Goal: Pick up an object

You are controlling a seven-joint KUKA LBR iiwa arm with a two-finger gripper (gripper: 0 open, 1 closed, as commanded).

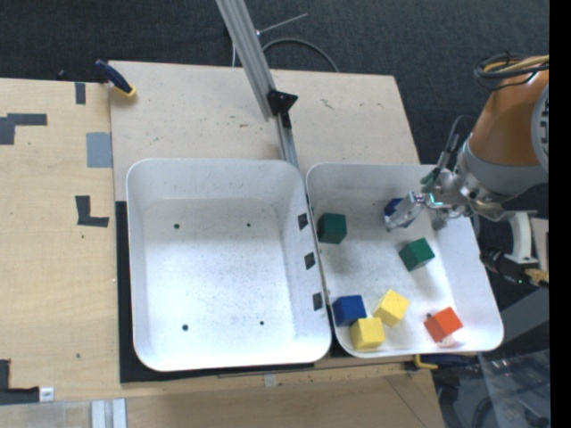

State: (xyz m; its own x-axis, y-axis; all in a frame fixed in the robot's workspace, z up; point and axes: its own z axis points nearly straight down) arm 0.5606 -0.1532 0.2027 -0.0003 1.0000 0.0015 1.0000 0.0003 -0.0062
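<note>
Claw: I see the claw [406, 212] over the right bin [477, 279], near its far right side – whether it is wide or narrow I cannot tell, the tip is a blur of metal.
Blue thing: a small blue thing [393, 209] sits right at the claw tip – held or just beside it, I cannot tell.
Green cubes: one green cube [332, 228] near the bin's left wall, another [416, 254] just below the claw.
Front row: blue cube [349, 309] touching a yellow cube [368, 333], a second yellow cube [392, 307] beside them, an orange cube [442, 324] further right.
Left bin: the left bin [143, 239] sits beside the right one on the desk [178, 105].
</note>
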